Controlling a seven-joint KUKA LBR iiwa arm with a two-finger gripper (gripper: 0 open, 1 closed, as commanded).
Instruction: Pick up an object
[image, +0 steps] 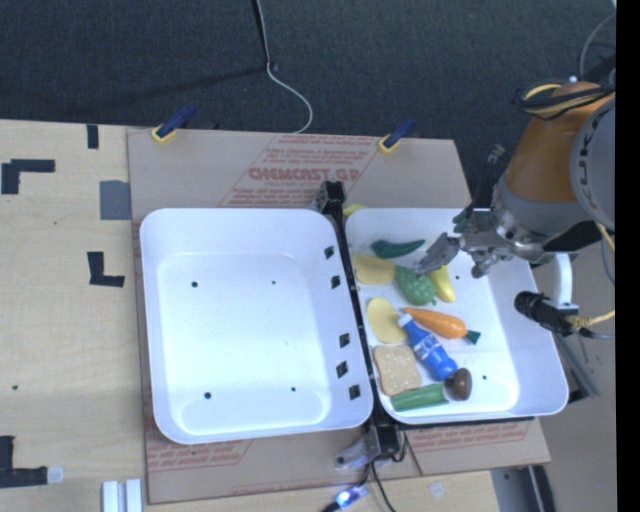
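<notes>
Camera view, looking down at a slant: two shallow white bins sit side by side on a cardboard-covered bench. The left bin (240, 320) has bare white floor. The right bin (500, 330) holds a cluster of toy foods: a green pepper (397, 246), a yellow banana-like piece (372, 269), a green broccoli-like lump (416, 286), an orange carrot (438, 322), a blue bottle (428, 350), a tan bread slice (397, 369), a green cucumber (420, 396) and a small brown ball (459, 383).

From the right, the grey arm with its orange band (545, 140) reaches over the right bin. Its gripper (462, 257) hangs above the bin's upper part, fingers spread, with nothing between them. One fingertip (432, 256) lies near the broccoli-like lump and pepper.

As a judgement, the pick is not yet done: every toy lies in the bin, and closing on one and lifting remain.
</notes>
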